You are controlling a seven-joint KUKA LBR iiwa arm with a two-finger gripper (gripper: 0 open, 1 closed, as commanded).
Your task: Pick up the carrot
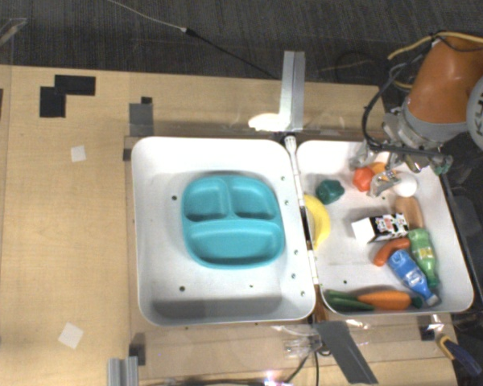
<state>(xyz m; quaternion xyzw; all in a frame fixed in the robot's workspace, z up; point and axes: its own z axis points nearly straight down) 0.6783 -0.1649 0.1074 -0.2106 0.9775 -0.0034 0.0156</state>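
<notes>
1. The blue plate [233, 219] is sitting in the left bin [149, 215], to the left of the banana [319, 220]. It is not my job, so I am leaving it alone.
2. The carrot [384, 300] is lying to the right of the banana, down by the front wall of the right bin [459, 296]. Its green end is pointing back toward the banana. I am thinking the wall is the tricky part. If I am coming down too close to it, I could be bumping the wall and missing the carrot.
3. My gripper [384, 177] is hanging to the right of the banana, up at the back of the bin and well apart from the carrot. I cannot tell how wide my jaws are, or if anything is in them. A small orange toy [362, 180] is sitting just beside me. I am worrying that I could be grabbing it by mistake, because it is orange too.
4. Farther right of the banana, another orange piece [390, 252] is lying between me and the carrot. A blue bottle [409, 273] is resting near the carrot's fat end. I could be knocking the bottle or pinching it along with the carrot.
</notes>
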